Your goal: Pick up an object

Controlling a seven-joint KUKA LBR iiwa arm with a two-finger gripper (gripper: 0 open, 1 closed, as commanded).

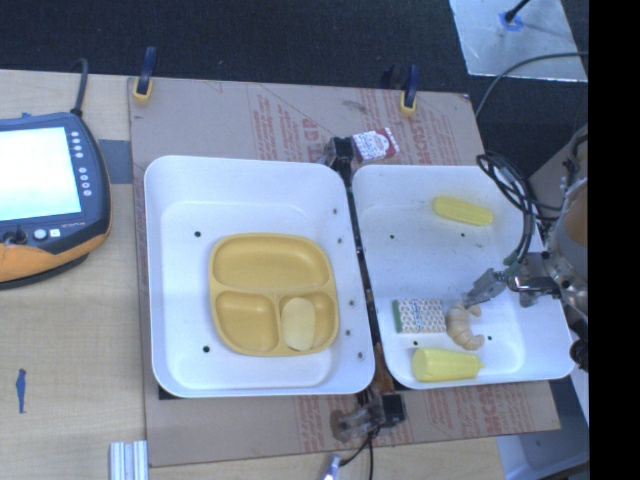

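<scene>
Two shallow white plastic bins sit side by side on a brown cardboard sheet clamped to the wooden bench, their inner walls nearly touching down the middle.

The left bin carries a yellow plastic divided tray near its centre, with a pale oval piece lying in the tray's lower right compartment. Bare white floor runs all round the tray, widest along the bin's left and top walls.

The right bin holds four loose things. A yellow corn-like piece lies near the top wall, toward the right corner. A small green-and-white patterned packet lies near the left wall, low down. Just right of it is a curved tan croissant-shaped piece, and below both, along the bottom wall, a yellow block. The bin's middle and upper left stand open.

The two-finger gripper reaches in over the right wall, its tip just above and right of the tan piece, very near it. How far its fingers are parted cannot be told, and nothing is seen between them.

A tablet pendant with an orange rim rests at the bench's left edge.
</scene>
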